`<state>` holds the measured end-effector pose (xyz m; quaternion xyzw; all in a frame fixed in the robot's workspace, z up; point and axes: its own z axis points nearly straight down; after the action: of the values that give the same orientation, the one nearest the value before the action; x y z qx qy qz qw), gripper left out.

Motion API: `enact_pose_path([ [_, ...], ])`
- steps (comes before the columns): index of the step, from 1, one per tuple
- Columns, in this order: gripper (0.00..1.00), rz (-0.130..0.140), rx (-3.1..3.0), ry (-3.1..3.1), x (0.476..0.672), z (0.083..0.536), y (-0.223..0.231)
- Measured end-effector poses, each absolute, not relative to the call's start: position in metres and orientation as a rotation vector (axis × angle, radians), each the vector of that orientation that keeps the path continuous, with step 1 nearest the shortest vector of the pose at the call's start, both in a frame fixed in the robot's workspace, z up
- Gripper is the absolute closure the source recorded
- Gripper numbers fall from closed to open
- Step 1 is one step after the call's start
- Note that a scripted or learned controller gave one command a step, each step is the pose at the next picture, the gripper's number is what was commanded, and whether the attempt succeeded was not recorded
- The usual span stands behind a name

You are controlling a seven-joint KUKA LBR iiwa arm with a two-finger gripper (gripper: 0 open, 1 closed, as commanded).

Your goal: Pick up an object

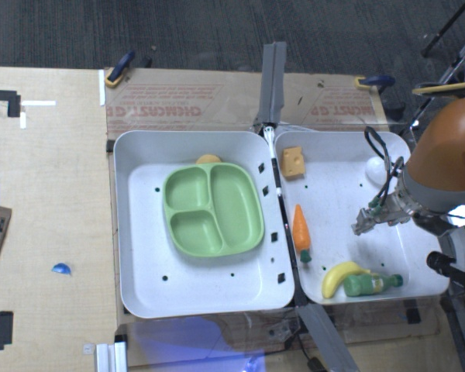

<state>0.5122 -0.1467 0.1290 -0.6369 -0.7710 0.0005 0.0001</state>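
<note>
In the right bin (333,169) lie a tan cheese-like block (293,163) at the back left, an orange carrot (301,231) along the left wall, and a yellow banana (341,277) touching a green bottle (372,284) at the front. My gripper (366,221) hangs over the bin's right half, above bare floor, about a hand's width behind the banana and bottle. Nothing shows between its fingers.
The left bin (139,270) bears a green three-compartment plate (214,209), with a small yellowish thing (208,160) peeking out behind it. A grey divider post (272,84) stands between the bins at the back. The arm's orange band (448,149) looms at right.
</note>
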Motion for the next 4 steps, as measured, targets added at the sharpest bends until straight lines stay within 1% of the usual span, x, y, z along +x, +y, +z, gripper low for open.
enact_pose_path([
  [1, 1.00, 0.002, -1.952, -2.462, 0.539, 0.194, -0.152],
  [2, 1.00, 0.001, -1.637, -2.680, 0.486, 0.091, -0.130],
  [3, 1.00, 0.000, -1.879, -2.520, 0.501, 0.154, -0.123],
  [4, 0.00, 0.000, -1.880, -2.519, 0.500, 0.154, -0.123],
])
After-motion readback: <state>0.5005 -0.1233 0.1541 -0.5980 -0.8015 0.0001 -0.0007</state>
